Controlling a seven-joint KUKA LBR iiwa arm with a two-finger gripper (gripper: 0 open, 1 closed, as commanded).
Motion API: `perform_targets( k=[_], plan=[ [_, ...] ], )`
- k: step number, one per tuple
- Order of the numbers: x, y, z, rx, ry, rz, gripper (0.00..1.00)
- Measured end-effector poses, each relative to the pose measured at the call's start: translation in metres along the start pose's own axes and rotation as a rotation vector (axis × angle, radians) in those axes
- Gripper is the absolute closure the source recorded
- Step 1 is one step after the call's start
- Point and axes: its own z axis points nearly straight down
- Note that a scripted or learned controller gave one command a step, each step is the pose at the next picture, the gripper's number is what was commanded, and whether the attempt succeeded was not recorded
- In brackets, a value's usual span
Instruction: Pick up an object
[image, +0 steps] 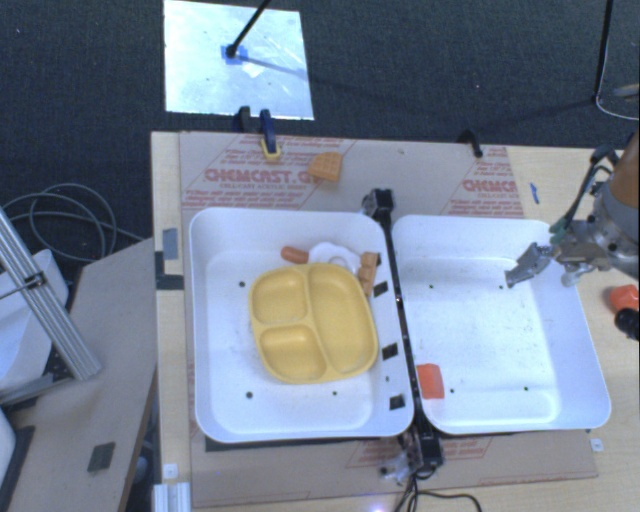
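A yellow three-compartment plate (311, 322) lies in the left bin (222, 300). Just behind it sit a small orange sausage-shaped piece (294, 255), a white object (331, 255) and a tan block (368, 270) near the bin's right wall. In the right bin (560, 400), an orange-red block (429, 380) rests at the near left corner. My gripper (528, 266) hangs over the right bin's far right part, fingers pointing left, with nothing seen between them. It is well away from the orange-red block.
A tan waffle-like piece (324, 167) lies on the cardboard behind the left bin. A yellow-and-blue clamp (268, 135) grips the board's far edge. An orange item (624, 297) sits on the bench right of the right bin. Cables lie on the floor at left.
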Motion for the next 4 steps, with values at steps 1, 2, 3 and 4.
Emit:
perform_targets(
  k=[1,2,3,4],
  plan=[
    [0.029,-0.039,-0.140,-0.014,-0.002,-0.004,0.00],
    [0.028,-0.038,-0.132,-0.003,-0.001,-0.001,0.00],
    [0.028,-0.038,-0.132,-0.003,-0.001,-0.001,0.00],
    [0.157,-0.059,-0.136,-0.002,0.004,-0.013,0.00]
  ],
)
